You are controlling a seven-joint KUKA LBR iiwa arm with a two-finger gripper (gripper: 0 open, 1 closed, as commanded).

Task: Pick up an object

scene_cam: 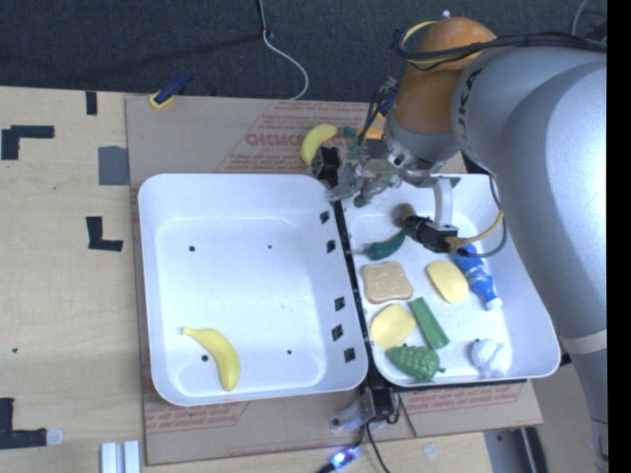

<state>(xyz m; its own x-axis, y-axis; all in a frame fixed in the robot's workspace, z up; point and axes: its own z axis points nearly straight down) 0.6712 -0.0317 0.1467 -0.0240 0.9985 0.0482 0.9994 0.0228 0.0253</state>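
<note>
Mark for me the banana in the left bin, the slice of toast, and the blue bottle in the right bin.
banana [219,354]: camera view, middle of its curved body.
slice of toast [385,282]: camera view, centre of its flat face.
blue bottle [476,274]: camera view, mid-body.

grey arm [532,116] bent low, pincer [340,177] pointing left.

One fixed camera is looking down at a slant on the desk [59,264], taking in both white bins [158,264] from moderately near
</note>
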